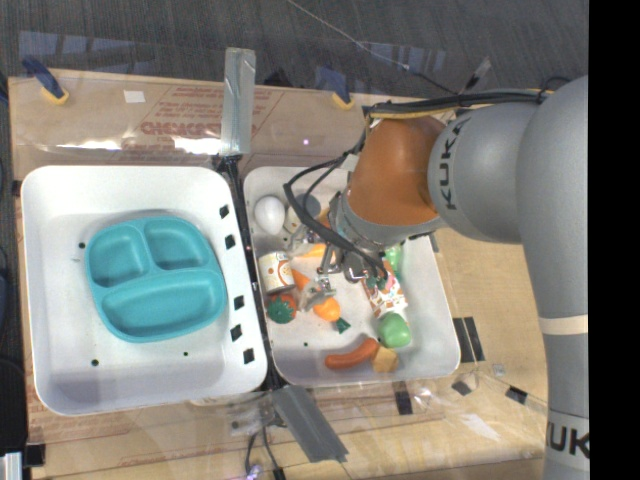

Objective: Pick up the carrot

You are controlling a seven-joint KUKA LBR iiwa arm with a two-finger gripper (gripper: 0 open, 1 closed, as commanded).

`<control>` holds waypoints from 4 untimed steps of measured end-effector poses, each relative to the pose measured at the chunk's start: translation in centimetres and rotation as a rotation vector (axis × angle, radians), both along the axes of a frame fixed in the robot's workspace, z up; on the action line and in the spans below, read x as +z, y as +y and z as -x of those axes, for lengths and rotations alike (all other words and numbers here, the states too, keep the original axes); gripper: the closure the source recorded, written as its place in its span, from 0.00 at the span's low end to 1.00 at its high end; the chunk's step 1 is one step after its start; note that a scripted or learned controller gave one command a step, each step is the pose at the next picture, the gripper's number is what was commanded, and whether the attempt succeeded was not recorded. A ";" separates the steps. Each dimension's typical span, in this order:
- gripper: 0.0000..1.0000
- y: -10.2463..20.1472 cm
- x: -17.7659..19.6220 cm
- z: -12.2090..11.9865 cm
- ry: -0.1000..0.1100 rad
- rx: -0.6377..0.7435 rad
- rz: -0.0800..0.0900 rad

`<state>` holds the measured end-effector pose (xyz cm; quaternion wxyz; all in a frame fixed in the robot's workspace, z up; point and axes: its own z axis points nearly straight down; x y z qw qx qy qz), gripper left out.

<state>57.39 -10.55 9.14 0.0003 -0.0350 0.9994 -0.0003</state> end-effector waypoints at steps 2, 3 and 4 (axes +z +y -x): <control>0.00 0.5 0.1 7.6 -0.001 0.311 0.009; 0.00 0.2 0.3 7.3 -0.010 0.519 0.015; 1.00 0.7 1.2 7.2 -0.009 0.529 0.008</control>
